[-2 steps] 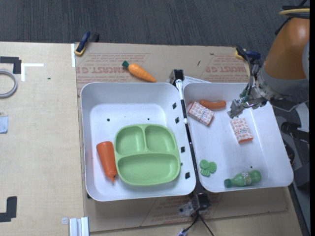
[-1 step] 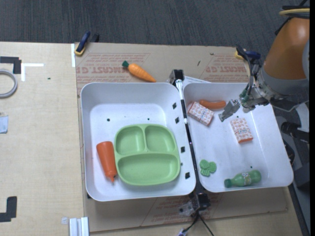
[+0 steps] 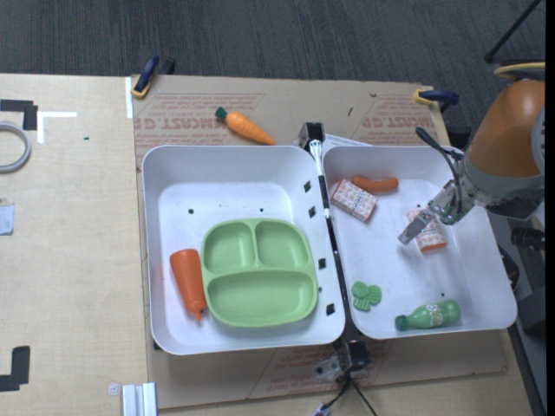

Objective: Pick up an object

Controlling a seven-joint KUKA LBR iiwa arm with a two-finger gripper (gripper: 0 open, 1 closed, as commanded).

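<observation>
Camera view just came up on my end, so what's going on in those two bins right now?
The grey arm's gripper is low in the right white bin, at a small red-and-white carton. Whether it has the carton is unclear. A green toy bottle lies nearer the front. The left white bin holds a green divided plate.

Small red-and-white carton point(image 3: 431, 242), right bin: partly covered by gripper point(image 3: 417, 230); print unreadable. Gripper: finger spacing indiscernible. Arm point(image 3: 507, 141): cut off at right edge. Patterned box point(image 3: 353, 199): markings too small to read. Grey ring point(image 3: 10, 148), bench left: cut off by left edge. Cardboard lettering point(image 3: 186, 121): inverted, partly legible.
</observation>
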